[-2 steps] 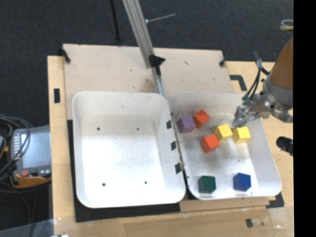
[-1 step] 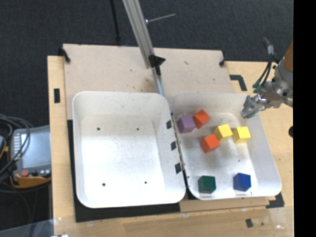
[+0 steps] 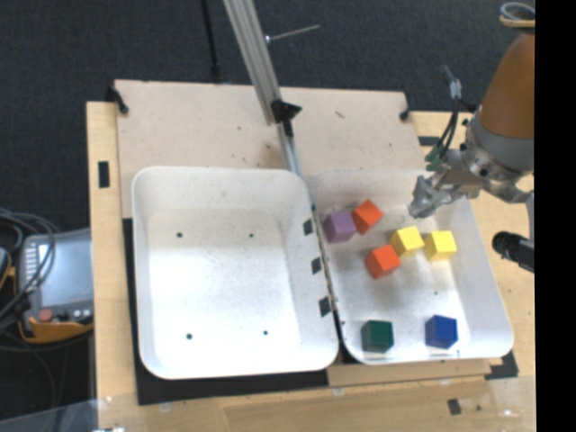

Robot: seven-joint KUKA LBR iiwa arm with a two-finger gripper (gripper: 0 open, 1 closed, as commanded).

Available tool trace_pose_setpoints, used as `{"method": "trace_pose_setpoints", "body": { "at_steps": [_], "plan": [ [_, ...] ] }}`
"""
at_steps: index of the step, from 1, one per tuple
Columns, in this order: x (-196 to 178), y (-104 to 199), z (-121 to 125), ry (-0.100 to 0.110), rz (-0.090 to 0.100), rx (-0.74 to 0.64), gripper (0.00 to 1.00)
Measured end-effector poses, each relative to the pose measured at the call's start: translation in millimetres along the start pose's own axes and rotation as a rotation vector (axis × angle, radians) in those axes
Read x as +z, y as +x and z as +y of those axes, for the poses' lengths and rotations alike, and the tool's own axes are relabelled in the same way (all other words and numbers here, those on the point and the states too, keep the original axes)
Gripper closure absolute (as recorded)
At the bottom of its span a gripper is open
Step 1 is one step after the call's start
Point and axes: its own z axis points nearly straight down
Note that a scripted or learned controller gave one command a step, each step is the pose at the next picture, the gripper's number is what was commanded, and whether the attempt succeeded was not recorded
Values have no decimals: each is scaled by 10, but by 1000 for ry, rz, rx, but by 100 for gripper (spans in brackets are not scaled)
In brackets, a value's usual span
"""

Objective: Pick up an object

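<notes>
While the grey two-finger gripper [image 3: 423,203] hangs over the upper right part of the right-hand shallow white bin [image 3: 490,318], nothing shows between its tips, and whether it stands wide or narrow I cannot tell from this slanted view. Closest to it lie two small yellow cubes: one yellow cube [image 3: 408,239] just below the gripper, toward the camera, and a second yellow cube [image 3: 440,244] just beside the first, to its right. To the gripper's left, a little farther off, sits an orange cube [image 3: 367,215] touching or nearly touching a purple cube [image 3: 339,226]; another orange cube [image 3: 382,260] lies below these. A green cube [image 3: 378,335] and a blue cube [image 3: 441,330] rest well apart from the gripper, near the bin's front wall. By my judgement, the nearer yellow cube is the likeliest target, calling for a short move downward in the view and a descent.
</notes>
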Motion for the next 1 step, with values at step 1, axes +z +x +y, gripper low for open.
{"method": "trace_pose_setpoints", "body": {
  "at_steps": [1],
  "plan": [
    [164, 434, -82, 2, 0, 1, 100]
  ]
}}
